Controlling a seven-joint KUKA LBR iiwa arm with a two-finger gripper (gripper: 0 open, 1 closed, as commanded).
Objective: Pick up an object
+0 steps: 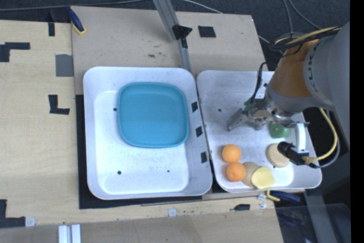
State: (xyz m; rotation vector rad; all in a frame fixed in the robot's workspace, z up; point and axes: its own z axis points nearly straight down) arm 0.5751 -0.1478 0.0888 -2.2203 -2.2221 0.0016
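In the right bin (211,101), hovering with gripper (242,119) fingers spread, gripping nothing. Lying at 5 o'clock of it: 2 orange balls (231,153), a yellow piece (262,177); at 3 o'clock, a green item (278,130). Probably approaching; next needing descent over 1 ball before closing.

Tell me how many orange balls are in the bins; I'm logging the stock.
2. One orange ball lies in the right bin; the other sits just below it, nearer the front. The arm may hide more.
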